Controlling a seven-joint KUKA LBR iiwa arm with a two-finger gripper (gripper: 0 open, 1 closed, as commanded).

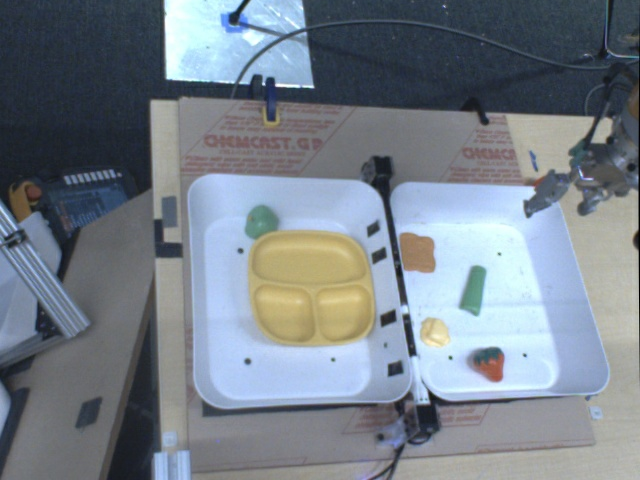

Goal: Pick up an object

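Green plastic cylinder (473, 290) lay mid right white bin (575, 298), long axis near-to-far, slightly tilted. Your gripper (562, 196) hung over bin's far right corner, fingers splayed, grasping nothing; cylinder sat nearer, leftward.

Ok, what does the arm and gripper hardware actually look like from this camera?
At the view's right edge, the gripper is bare grey metal with slim fingers. A small orange-red piece sits by its left side. Above it, the wrist is pale grey and bulkier, with dark cables running beside it.
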